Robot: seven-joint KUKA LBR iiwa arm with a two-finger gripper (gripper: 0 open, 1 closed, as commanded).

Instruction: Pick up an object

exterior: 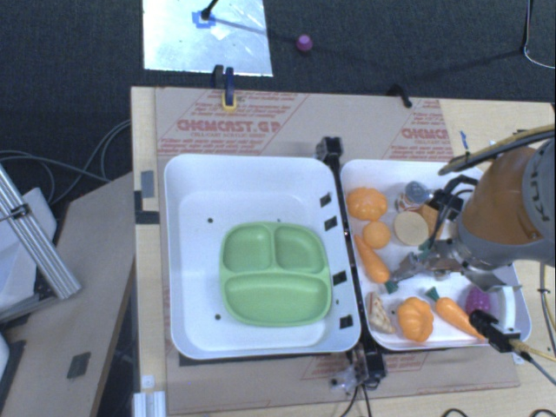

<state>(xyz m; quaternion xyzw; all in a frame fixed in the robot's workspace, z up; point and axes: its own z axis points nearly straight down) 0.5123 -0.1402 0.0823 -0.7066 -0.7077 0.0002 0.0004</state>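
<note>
1. arm reaches in from the right over the right bin (521,320); the tool (408,269) sits low among the toy food, near the bin's middle.
2. tool state: cannot tell from this view; its tip is dark and small against the clutter.
3. candidate objects all lie in the right bin: an orange round fruit (367,203) at the top left, a smaller orange ball (376,234) below it, a long carrot (373,261) along the left wall, a small pumpkin (415,317) at the front, a second carrot (453,313) beside it, a purple piece (479,301) near the arm.
4. left bin (191,233) carries a green divided plate (276,273), nothing on it.
5. progress, as judged: approach looks done, tool down at object level just beside the long carrot. no object seen lifted; grasp and lift remain.
</note>
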